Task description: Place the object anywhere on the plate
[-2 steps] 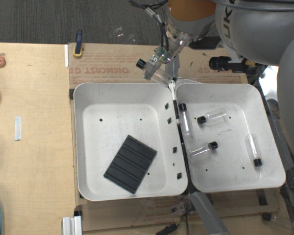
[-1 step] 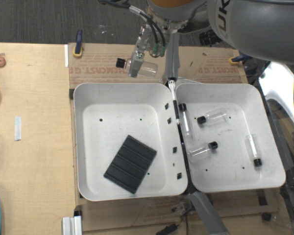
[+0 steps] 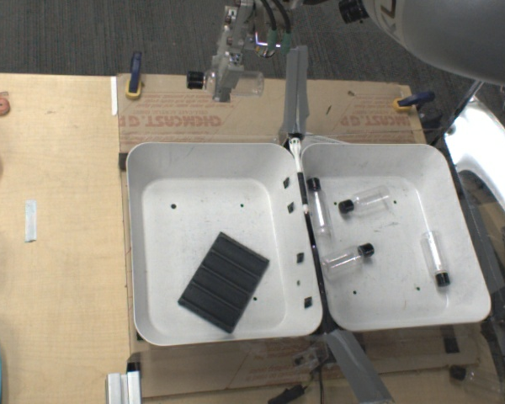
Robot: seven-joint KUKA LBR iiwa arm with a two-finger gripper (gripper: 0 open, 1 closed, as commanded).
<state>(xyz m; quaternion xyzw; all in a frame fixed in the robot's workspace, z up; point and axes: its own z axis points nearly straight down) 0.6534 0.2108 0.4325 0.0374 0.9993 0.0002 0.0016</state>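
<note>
above back edge of left bin (image 3: 151,162), gripper (image 3: 227,74) hangs over cardboard, clear vial (image 3: 246,83) clamped between fingers. black ribbed plate (image 3: 225,281) lies tilted on left bin floor, well apart from gripper. right bin (image 3: 454,183) holds four black-capped vials (image 3: 364,202), scattered. clamps at cardboard's far corners.

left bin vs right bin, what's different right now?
Contents: the left bin holds one black ridged plate; the right bin holds four clear vials with black caps.
Pose of contents: the plate lies flat, turned at a diagonal near the front; the vials lie on their sides, scattered at different angles.
Shared: both bins are shallow, white, and sit edge to edge. The gripper is above the cardboard behind the left bin, over neither.
</note>
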